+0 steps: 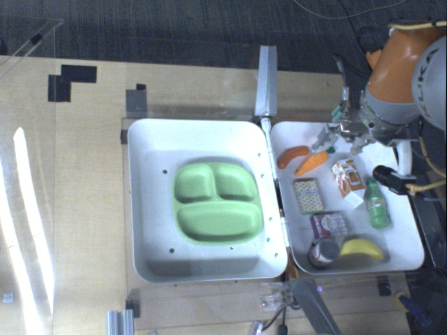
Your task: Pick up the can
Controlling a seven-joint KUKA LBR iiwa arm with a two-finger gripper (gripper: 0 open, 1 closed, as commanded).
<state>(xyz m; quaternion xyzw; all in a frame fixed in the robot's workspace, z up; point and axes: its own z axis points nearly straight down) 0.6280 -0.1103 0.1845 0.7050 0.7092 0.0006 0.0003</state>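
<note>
- The can (322,251) is found lying near the front edge of the right bin (412,253), toward its front-left corner, with the banana (361,249) touching or just beside it on the right.
- The gripper (340,132) is seen way off at the back edge of that same bin, hovering above the carrot (311,162) and the sausage (292,155).
- Its thin fingers look spread apart with nothing between them, so the jaws are read as open and empty.
- Progress-wise, pretty much nothing is done yet: the can is untouched, and the whole reach, grasp and lift is judged to be left.
- The front of the bin has to be crossed first, past the green bottle (377,206), the snack box (347,176) and the patterned packet (308,195).
- A purple packet (330,224) is parked just behind the can, so a crowded grasp is expected.
- Labels: some print is seen on the packets and the box, but no brand or writing can be read at this size.
- The green divided plate (216,202) is sat in the middle of the left bin (143,187), not involved.
</note>
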